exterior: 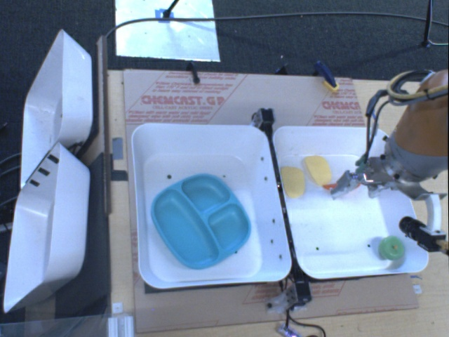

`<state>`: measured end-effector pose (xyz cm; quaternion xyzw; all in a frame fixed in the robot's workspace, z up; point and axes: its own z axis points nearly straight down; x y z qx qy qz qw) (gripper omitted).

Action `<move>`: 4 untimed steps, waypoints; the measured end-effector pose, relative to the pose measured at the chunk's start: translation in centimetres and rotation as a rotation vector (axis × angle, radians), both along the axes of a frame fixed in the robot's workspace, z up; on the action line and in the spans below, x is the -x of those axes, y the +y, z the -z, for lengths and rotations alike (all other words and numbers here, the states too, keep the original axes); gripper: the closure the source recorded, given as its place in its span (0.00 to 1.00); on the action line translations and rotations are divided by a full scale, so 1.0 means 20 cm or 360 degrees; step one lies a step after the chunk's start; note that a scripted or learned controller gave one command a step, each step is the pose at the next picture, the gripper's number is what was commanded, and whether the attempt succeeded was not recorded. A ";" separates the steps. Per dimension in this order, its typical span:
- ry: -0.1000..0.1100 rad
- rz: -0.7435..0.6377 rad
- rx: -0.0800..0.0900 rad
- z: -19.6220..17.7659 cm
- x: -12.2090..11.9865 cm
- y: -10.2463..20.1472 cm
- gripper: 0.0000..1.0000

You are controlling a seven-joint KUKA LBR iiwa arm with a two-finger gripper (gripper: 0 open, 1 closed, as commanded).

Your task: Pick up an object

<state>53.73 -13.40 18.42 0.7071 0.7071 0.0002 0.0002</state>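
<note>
Nearest the camera, a green round object lay in the right bin, below the gripper. Two yellow pieces sat just left of it. Whether its fingers held anything, I could not tell.

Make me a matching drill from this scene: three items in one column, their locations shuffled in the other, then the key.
Items:
1. blue divided plate
2. green round object
3. two yellow pieces

Locations:
A. right bin, near corner by the arm
B. left bin
C. right bin, far part beside the divider

Pairs: 1-B, 2-A, 3-C
</note>
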 end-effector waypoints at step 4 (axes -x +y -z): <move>-0.0005 0.0001 0.0002 0.22 -0.01 -0.02 1.00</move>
